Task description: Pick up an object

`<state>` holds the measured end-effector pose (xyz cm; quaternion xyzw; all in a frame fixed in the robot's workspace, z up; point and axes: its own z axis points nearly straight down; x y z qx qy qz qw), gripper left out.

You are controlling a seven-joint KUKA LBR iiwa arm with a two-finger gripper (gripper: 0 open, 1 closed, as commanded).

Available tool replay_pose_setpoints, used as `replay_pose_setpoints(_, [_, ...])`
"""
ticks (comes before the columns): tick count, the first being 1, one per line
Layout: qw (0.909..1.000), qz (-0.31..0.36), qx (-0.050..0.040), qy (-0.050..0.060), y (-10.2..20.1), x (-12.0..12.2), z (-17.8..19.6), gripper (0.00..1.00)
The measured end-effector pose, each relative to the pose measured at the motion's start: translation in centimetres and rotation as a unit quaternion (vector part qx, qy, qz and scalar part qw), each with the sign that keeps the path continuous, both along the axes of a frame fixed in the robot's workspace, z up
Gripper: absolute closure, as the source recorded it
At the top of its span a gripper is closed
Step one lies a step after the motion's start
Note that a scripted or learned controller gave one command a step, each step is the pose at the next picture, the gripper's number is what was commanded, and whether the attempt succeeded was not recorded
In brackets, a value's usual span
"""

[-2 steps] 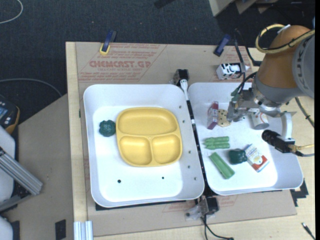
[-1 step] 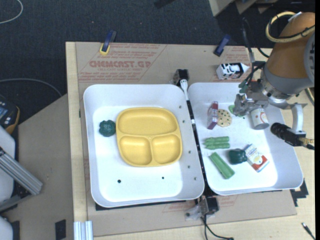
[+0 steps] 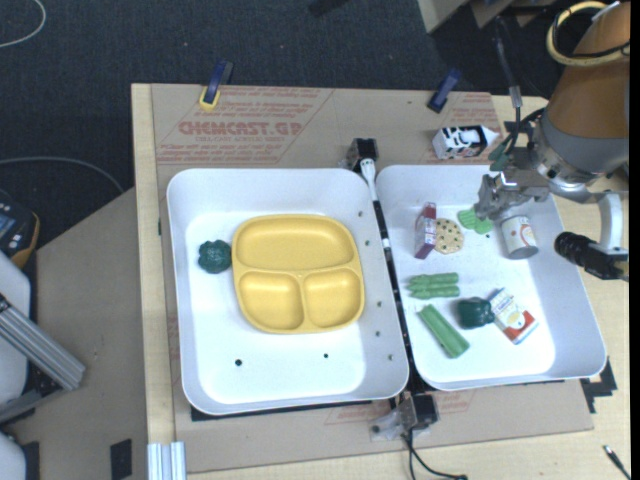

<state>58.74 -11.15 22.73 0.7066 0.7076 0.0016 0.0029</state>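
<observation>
My gripper (image 3: pixel 493 200) hangs over the far right part of the right bin (image 3: pixel 570 358), on the grey arm with the orange band (image 3: pixel 590 88). Just below it lie a light green leafy piece (image 3: pixel 473 220) and a small silver can (image 3: pixel 518 237) on its side. Further left are a maroon bar (image 3: pixel 427 230) and a speckled cookie (image 3: pixel 448 235). Nearer the front lie a green bean pod (image 3: pixel 433 286), a green cucumber stick (image 3: pixel 443 330), a dark green lump (image 3: pixel 473 313) and a red and white carton (image 3: pixel 513 317). I see nothing between the fingers.
The left bin (image 3: pixel 200 368) holds a yellow divided plate (image 3: pixel 297 271) and a dark green broccoli piece (image 3: pixel 213 256). A black and white toy (image 3: pixel 464 141) sits on the board behind the right bin. Clamps (image 3: pixel 212 86) hold the board's far edge.
</observation>
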Motion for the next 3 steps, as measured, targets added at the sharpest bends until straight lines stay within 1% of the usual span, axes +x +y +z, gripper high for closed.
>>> replay_pose_setpoints(1, [1.0,0.001,0.0007,0.0,2.1,4.0,0.2,1.0])
replay_pose_setpoints(3, [1.0,0.0,0.0004,0.001,2.3,5.5,0.7,1.0])
